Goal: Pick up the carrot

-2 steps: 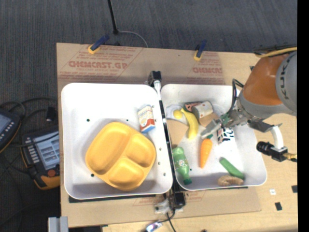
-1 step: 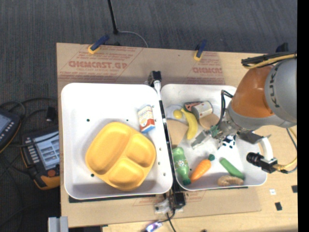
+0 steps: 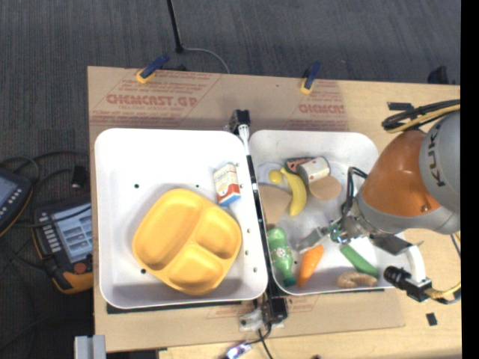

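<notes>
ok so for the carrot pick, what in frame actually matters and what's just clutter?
Matters:
- carrot, right bin, near the front wall
- gripper, just above and right of the carrot
- right bin

Clutter:
- banana
- green bottle, left of the carrot
- green pepper
- yellow divided plate and small carton, left bin

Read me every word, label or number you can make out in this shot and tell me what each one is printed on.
"CHEMCAST GP" in red, on the brown board under the bins, upper left.
The same red print repeats on that board above the right bin, too faint to read for sure.
"KU", cut off, on the arm's grey housing.
The small carton in the left bin has print too small to read.
</notes>
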{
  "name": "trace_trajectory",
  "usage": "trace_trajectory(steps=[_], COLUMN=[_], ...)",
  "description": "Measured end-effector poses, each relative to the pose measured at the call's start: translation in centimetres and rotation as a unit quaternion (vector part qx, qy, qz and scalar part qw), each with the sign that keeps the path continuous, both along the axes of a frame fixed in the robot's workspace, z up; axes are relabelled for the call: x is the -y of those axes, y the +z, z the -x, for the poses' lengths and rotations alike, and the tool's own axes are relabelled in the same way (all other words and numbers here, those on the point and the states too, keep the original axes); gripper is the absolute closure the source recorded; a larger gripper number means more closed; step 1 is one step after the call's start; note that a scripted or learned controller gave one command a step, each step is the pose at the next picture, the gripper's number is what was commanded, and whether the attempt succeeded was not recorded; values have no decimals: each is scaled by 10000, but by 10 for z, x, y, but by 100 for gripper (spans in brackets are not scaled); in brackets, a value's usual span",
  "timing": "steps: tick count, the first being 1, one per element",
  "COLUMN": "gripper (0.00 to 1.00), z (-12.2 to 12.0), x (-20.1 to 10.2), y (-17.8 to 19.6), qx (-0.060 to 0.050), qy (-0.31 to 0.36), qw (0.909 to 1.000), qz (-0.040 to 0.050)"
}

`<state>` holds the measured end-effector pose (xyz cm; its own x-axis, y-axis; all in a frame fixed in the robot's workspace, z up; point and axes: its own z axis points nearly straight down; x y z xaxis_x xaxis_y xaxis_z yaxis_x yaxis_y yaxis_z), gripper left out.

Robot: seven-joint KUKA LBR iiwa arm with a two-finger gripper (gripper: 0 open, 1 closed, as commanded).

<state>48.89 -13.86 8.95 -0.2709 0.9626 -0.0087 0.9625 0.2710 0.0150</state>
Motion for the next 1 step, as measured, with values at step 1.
trace_trajectory(steps=[1], gripper=[100], z=[0], x=[0], y=[10], qx=[-3], qy=[-5], qw=[10000], qz=[-4])
